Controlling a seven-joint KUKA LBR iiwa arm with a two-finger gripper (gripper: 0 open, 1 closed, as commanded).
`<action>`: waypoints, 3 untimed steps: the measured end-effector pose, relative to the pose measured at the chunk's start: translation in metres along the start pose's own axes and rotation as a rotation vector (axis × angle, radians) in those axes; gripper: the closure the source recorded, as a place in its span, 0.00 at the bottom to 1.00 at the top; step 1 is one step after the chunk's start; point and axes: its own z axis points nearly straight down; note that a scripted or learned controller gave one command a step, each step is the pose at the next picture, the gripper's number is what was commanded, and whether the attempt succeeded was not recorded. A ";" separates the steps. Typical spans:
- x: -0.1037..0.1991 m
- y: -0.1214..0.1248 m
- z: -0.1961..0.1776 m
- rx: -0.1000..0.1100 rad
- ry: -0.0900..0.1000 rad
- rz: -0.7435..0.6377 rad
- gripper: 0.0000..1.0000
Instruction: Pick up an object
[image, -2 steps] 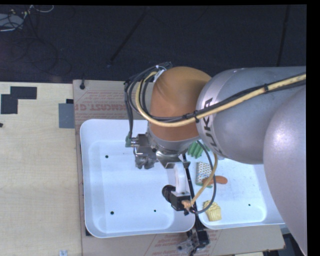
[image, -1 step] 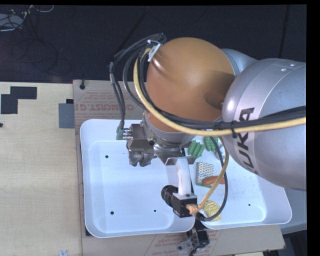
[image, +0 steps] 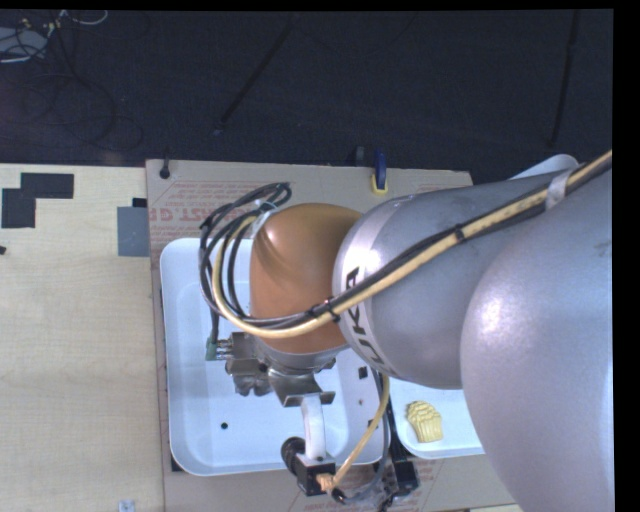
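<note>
Cupcake (image: 424, 420) (yellow) lies in the other bin (image: 446, 450), apart from end effector (image: 278, 385).

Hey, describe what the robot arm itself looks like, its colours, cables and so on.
The arm is built from smooth, rounded silver-grey segments, with a glossy orange band above the wrist. Dark lettering marks the grey shell beside that band. Black cables loop around the band, and a yellow cable runs along the arm.
</note>
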 end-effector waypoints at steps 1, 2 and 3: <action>-0.087 0.003 -0.048 -0.014 0.005 0.008 1.00; -0.192 0.002 -0.001 -0.008 0.005 0.010 1.00; -0.178 0.003 -0.143 -0.030 0.010 -0.002 1.00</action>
